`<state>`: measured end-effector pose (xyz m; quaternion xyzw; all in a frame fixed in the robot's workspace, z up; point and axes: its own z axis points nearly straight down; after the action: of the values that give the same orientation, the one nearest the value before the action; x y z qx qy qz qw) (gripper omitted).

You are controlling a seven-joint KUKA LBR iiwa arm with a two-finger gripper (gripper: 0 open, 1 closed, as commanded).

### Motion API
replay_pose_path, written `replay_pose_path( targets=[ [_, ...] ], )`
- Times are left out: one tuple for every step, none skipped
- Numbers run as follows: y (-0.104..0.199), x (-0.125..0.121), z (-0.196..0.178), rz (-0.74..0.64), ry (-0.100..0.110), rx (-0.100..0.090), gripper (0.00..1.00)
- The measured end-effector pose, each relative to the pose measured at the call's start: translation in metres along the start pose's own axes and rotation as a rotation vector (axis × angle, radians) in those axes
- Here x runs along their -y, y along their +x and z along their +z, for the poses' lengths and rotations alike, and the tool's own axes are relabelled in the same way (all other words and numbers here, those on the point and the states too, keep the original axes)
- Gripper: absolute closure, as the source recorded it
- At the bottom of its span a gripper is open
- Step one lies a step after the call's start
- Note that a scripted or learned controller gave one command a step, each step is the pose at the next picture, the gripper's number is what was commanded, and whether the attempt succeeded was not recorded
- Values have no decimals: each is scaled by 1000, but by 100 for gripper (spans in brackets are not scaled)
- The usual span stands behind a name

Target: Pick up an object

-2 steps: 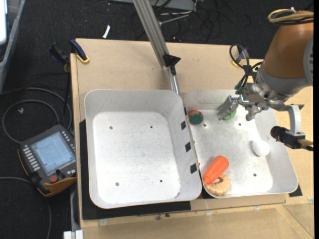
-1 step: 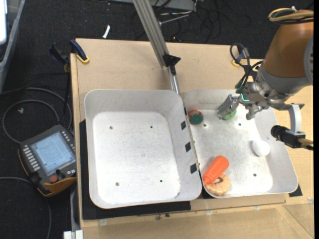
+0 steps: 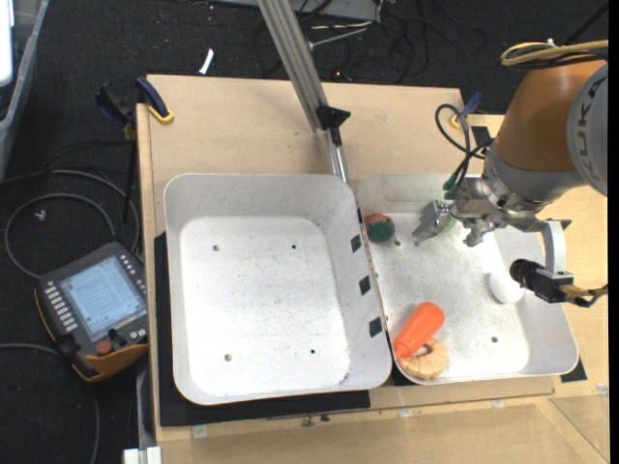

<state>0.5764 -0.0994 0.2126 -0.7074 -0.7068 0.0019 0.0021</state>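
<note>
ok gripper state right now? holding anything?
Gripper: open, nothing between its fingers. It hangs over the right bin, right of the green-and-red object.

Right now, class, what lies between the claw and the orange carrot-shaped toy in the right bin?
In the camera view, bare white bin floor separates the claw from the orange carrot-shaped toy.

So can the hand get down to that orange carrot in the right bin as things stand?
Probably yes. The carrot lies uncovered on the bin floor, leaning on a tan piece, though the bin wall sits close beside it. The hand hangs further back.
</note>
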Motion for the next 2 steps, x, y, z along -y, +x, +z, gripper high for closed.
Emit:
replay_pose_path(
  targets=[
    [3, -2, 64, 0, 1, 0, 0],
    [4, -1, 118, 0, 0, 0, 0]
  ],
)
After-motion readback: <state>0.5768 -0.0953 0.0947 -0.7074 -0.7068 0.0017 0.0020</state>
